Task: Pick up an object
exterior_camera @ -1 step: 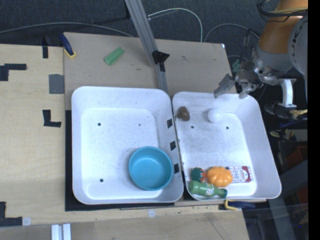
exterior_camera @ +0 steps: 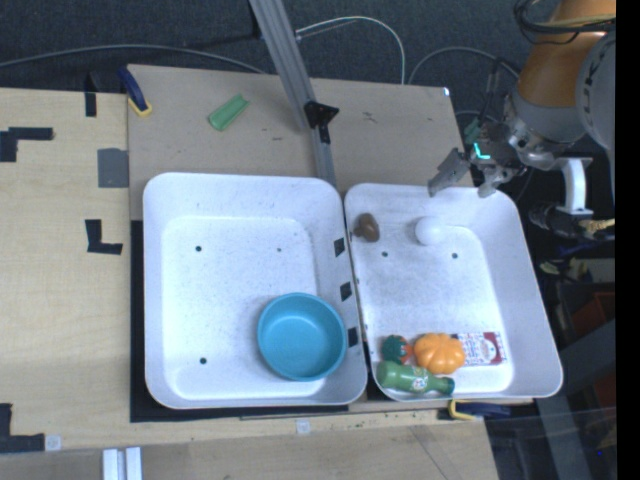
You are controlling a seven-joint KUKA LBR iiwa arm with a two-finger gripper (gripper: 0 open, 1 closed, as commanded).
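The right bin (exterior_camera: 520,268) is open through its middle, with obstacles only at its edges: a brown lump (exterior_camera: 367,227) at 11 o'clock, a white ball (exterior_camera: 431,231) at 12, and an orange pumpkin toy (exterior_camera: 439,352), green toy (exterior_camera: 408,376) and small carton (exterior_camera: 487,348) crowded at 6. In the left bin (exterior_camera: 175,268), a blue bowl (exterior_camera: 301,336) blocks 5 o'clock; elsewhere its floor lies open.

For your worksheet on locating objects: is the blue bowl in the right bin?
No, the blue bowl sits in the left bin, near its front right corner.
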